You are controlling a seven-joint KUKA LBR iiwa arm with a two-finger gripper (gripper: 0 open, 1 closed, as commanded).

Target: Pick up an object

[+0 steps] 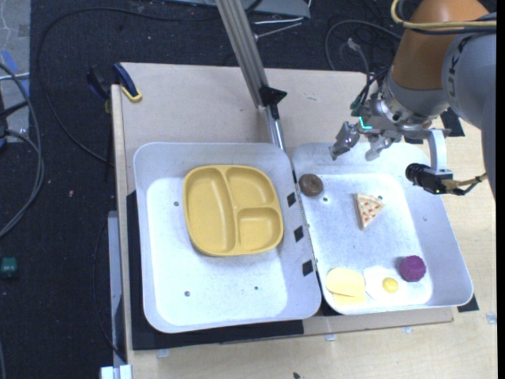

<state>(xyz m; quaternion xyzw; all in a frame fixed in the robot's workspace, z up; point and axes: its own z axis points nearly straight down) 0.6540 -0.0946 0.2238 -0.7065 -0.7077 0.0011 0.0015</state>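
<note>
A grey arm [473, 61] with an orange band, black cabling, and seemingly a metallic hand [359, 142].

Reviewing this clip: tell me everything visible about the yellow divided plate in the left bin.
The yellow plate is a rounded-square tray, plastic by its look, with three compartments: one long along its left side, two smaller on the right. All three look empty. It lies flat, right side up, slightly rotated, in the upper middle of the left bin, touching only the bin floor.

One high camera, slanted over both bins

We looked down from above the bench [197, 93], at a slant and from moderate height, taking in the left bin [158, 290], the right bin [442, 235] and dark floor beyond; the arm [442, 46] entered from our right
</note>
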